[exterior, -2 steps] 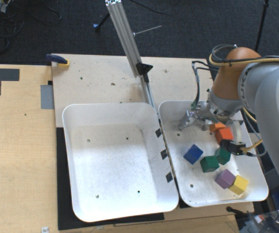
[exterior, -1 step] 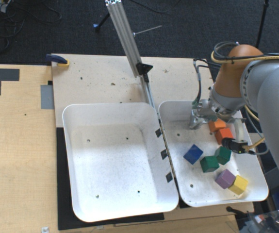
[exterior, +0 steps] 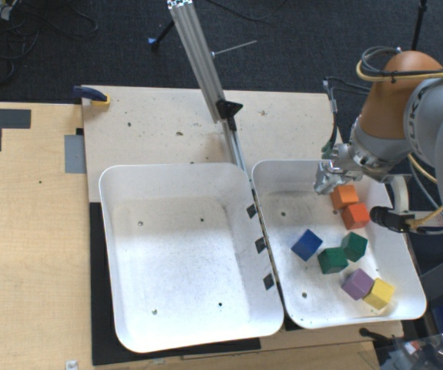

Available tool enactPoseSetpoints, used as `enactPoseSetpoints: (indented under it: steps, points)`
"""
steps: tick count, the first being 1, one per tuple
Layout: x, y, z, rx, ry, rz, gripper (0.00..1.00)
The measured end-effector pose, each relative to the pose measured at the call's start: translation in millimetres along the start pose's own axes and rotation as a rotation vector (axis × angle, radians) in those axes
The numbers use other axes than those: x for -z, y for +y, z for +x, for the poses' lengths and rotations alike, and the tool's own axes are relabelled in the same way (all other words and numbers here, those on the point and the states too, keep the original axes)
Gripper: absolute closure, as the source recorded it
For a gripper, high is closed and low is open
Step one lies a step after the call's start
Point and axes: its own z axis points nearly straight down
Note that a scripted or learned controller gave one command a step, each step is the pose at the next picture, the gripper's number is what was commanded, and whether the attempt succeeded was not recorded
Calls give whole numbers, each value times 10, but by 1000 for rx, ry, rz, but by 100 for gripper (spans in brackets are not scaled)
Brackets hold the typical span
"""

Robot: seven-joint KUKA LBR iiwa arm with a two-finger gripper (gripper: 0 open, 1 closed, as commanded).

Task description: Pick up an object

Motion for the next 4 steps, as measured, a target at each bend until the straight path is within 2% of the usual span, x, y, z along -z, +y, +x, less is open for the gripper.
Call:
enactPoseSetpoints:
  steps: [1, 2, 3, 4]
  points:
    - [536, 12, -13, 0, 0, -1, 100]
    - [516, -28, 432, 3, 4, 6, 100]
    - [656, -66, 925, 4, 4, 6, 100]
    - [677, -189, 1331, 3, 3, 8, 100]
